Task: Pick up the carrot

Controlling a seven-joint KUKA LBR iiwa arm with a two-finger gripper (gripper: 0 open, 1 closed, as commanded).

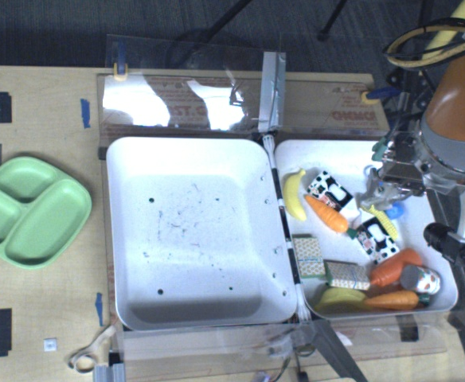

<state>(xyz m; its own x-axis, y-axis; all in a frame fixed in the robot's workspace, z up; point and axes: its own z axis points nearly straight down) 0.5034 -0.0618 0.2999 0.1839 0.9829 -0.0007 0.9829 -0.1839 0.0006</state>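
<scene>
An orange carrot (326, 213) lies slanted in the upper middle of the right bin (443, 297), between a yellow banana (295, 195) and a black-and-white patterned toy (330, 189). My gripper (373, 191) hangs over the right bin just to the right of this carrot, close to it, with nothing visibly held. A second, longer orange carrot-like piece (390, 299) lies along the bin's front wall, and a fatter orange piece (393, 267) sits just behind it.
The right bin is crowded: another black-and-white toy (376, 239), a blue item (392, 210), two speckled blocks (308, 255), a yellow-green fruit (340, 296) and a grey round thing (414, 277). The left bin (121, 165) adjoins it. A green divided plate (29, 209) sits far left.
</scene>
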